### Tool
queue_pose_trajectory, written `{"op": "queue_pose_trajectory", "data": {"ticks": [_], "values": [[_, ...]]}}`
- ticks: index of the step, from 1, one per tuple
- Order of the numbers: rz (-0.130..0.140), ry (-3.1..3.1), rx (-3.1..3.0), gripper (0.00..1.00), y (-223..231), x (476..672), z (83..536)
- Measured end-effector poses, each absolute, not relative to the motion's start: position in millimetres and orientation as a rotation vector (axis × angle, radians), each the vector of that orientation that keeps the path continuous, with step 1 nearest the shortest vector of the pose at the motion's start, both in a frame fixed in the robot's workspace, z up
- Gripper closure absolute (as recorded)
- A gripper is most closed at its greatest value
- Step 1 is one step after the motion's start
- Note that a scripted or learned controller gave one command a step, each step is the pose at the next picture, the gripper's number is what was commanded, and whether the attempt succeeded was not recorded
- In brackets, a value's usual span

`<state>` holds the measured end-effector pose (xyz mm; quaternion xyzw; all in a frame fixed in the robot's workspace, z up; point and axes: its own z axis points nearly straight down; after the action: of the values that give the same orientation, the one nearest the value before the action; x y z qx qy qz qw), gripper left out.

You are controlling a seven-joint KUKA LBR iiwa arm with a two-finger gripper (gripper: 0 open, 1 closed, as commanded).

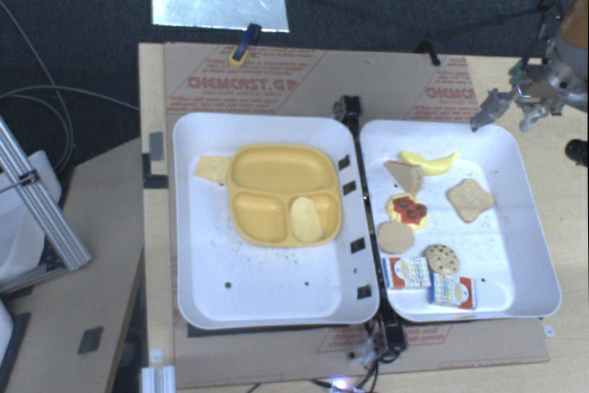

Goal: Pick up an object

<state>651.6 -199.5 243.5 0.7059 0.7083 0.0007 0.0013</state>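
While the gripper [504,110] hangs over the far right corner of the right bin [515,225], its fingers look spread with nothing between them, so the pick is at the approach step. Candidate objects lie in that bin: a banana [429,161] near the far wall, a slice of bread [469,199] to its right, a red-topped piece [408,210], a cookie [442,258] and a small carton [451,291] nearer the front. The left bin [198,271] holds a yellow tray [276,189]. Next, I judge, the arm must move inward, centre over one object, then descend and close.
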Motion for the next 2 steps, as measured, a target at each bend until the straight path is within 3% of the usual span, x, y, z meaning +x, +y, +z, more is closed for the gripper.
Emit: {"op": "queue_pose_trajectory", "data": {"ticks": [1,2], "values": [[-0.003,2.242,2.215,0.0,-97,626.0,133],[0.01,2.221,2.206,0.0,-119,672.9,87]]}}
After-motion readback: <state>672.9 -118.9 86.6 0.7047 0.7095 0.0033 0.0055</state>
